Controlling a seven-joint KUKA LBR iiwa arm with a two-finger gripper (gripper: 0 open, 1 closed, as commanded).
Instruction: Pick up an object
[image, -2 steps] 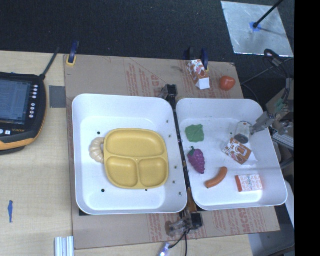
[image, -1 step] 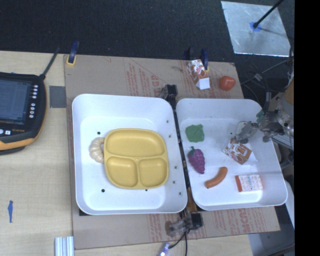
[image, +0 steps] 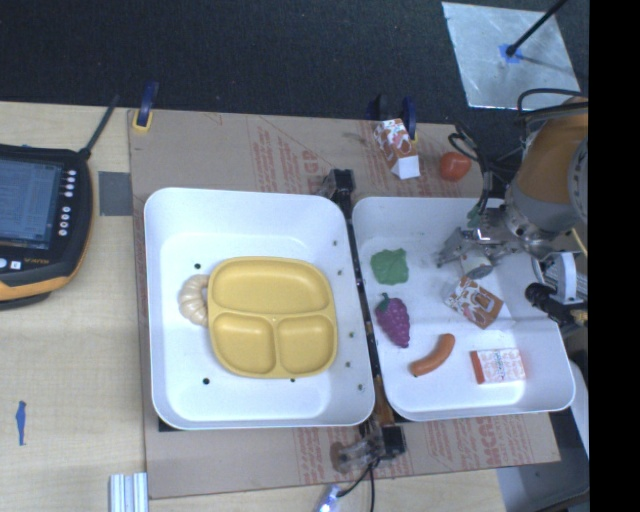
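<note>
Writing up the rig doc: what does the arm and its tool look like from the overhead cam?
The grey arm enters at the right with a broad orange band above the wrist. Below it sits the tool, a silvery metal two-finger assembly with thin angled links. Black cables loop beside the wrist. No markings are legible.

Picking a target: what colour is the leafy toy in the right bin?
Green, the leafy toy vegetable, clearest in the camera view.

No text is legible. Red printing runs along the cardboard sheet under the bins, too faint to read. The small cartons carry printed faces, blurred. The handheld screen shows unreadable lines.
</note>
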